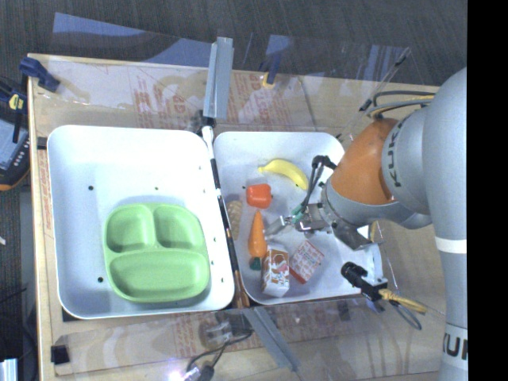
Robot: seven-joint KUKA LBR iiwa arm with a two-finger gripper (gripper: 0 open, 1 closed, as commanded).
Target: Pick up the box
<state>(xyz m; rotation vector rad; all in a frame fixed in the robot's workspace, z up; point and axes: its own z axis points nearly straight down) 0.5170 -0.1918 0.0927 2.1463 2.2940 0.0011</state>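
Two small red-and-white boxes lie in the right bin (238,145) near its front edge. One is a carton (275,271) just below the carrot. The other is a flatter box (307,260) to its right. My gripper (290,221) hangs low over the bin's middle, just above and behind both boxes and right of the carrot (257,235). Nothing shows in its grasp. The grey arm with its orange band (361,169) reaches in from the right.
A yellow banana (286,171) and a red-orange block (258,194) lie behind the gripper. A small brown thing (234,210) sits by the right bin's left wall. The left bin (71,157) holds a green divided plate (156,252).
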